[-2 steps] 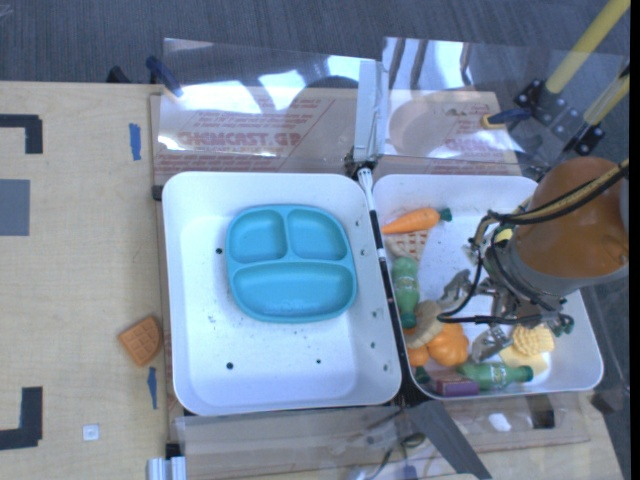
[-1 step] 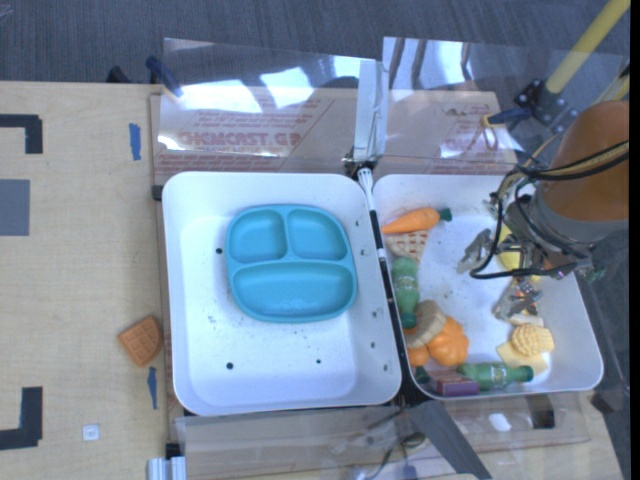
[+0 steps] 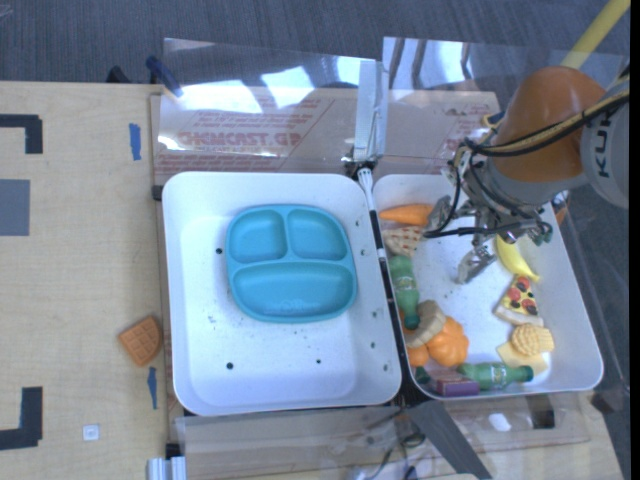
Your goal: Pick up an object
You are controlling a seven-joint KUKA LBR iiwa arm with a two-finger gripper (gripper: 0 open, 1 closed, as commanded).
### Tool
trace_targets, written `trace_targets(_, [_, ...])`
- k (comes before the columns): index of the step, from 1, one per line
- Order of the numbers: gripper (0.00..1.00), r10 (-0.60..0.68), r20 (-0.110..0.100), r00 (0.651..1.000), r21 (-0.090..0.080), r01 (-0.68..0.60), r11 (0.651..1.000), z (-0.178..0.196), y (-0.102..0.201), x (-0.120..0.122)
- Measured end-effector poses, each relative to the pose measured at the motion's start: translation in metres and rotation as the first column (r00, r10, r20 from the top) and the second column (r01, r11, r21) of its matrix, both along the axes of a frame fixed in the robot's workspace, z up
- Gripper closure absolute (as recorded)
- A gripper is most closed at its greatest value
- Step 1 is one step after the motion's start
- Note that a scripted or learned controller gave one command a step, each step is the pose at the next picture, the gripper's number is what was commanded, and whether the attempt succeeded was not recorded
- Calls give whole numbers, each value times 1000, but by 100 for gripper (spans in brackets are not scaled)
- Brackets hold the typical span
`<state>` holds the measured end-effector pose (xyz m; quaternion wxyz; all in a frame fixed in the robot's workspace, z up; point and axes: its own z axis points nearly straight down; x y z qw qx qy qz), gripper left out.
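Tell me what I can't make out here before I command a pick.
- Claw: small and blurred in the camera view; whether it is open, shut or gripping anything cannot be told.
- Right bin: its back part is hidden under the arm's wrist.
- Purple item: partly hidden by the green bottle.

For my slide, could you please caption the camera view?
Gripper hovers over toy food in the right bin; blue plate in the left bin.
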<state>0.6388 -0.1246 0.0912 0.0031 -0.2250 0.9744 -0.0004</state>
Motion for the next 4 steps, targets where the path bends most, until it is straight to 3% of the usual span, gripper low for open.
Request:
trace_targets(1, [0, -25, 5, 1000, -3, 25, 1000, -2, -67, -40])
trace_targets(2, [0, -187, 4, 982, -1, 187, 982, -2, -22, 11])
trace_targets(3, [0, -169, 3, 986, 0, 169, 986, -2, -42, -4])
trace_targets(4, [0, -103, 6, 995, -2, 103, 995, -3, -100, -19])
